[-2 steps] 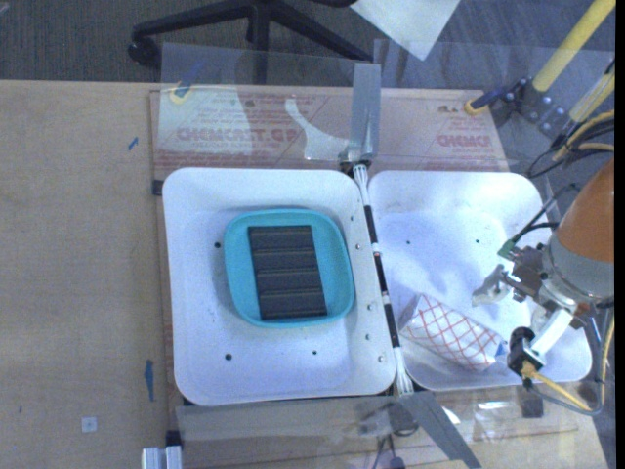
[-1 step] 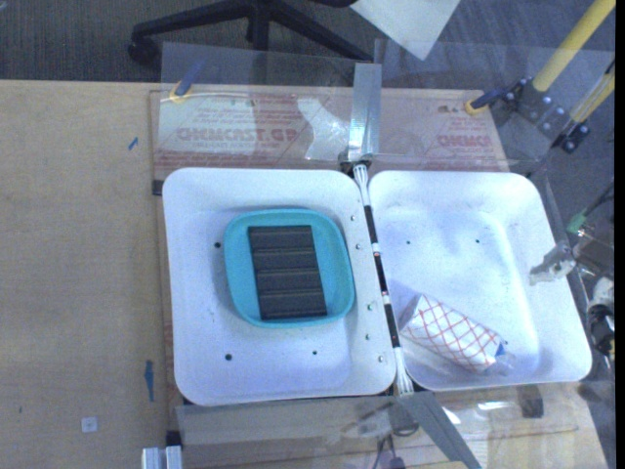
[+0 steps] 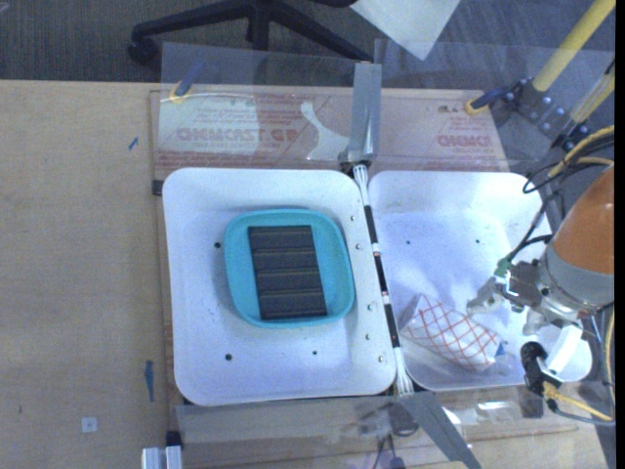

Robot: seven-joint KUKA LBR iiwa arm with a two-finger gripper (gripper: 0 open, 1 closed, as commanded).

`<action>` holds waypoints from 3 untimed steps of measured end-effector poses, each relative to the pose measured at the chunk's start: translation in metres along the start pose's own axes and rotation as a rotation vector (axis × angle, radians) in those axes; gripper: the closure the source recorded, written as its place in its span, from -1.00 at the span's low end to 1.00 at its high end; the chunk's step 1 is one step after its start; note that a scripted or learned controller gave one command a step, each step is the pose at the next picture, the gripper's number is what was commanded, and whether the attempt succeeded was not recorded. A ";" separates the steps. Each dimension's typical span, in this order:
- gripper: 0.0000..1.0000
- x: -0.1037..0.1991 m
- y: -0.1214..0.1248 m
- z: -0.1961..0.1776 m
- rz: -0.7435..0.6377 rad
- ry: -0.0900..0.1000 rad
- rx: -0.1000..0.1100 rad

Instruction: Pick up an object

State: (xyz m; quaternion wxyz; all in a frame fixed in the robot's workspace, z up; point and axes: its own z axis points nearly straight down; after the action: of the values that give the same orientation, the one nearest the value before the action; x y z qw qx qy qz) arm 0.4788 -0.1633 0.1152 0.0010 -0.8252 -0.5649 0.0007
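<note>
Wooden tabletop in a pale tan fills the lower and left part of the scene, carrying two shallow white bins side by side, seen from above at a slant. Nearest the viewer, at the lower right, the grey arm with its orange band reaches in from the right edge, and its tool hangs over the near right part of the right bin; whether the tool is open or clenched cannot be told from this angle, and nothing can be seen held in it. Just to the left of the tool, in the near part of that same bin, lies a white object with a red checked pattern, resting on the bin floor and close to the bin's front wall. Across the divider, the left bin holds a turquoise tray with rounded corners at its middle, and on that tray lies a dark ridged rectangular block. Farther back, behind both bins, a brown cardboard panel with faded red lettering lies under clear plastic. Beyond the tabletop, on the dark floor, stands the black base of an office chair, and a yellow pole slants across the far right corner.
</note>
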 end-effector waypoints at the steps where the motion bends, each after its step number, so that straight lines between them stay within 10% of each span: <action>1: -1.00 -0.003 0.041 -0.033 -0.100 -0.001 -0.004; 2: -1.00 0.002 0.002 0.028 -0.239 0.001 -0.008; 3: 1.00 0.002 0.003 0.017 -0.237 0.001 -0.012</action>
State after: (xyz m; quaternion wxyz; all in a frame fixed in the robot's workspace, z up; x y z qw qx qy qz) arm 0.4821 -0.1629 0.0979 -0.0037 -0.7527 -0.6584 -0.0032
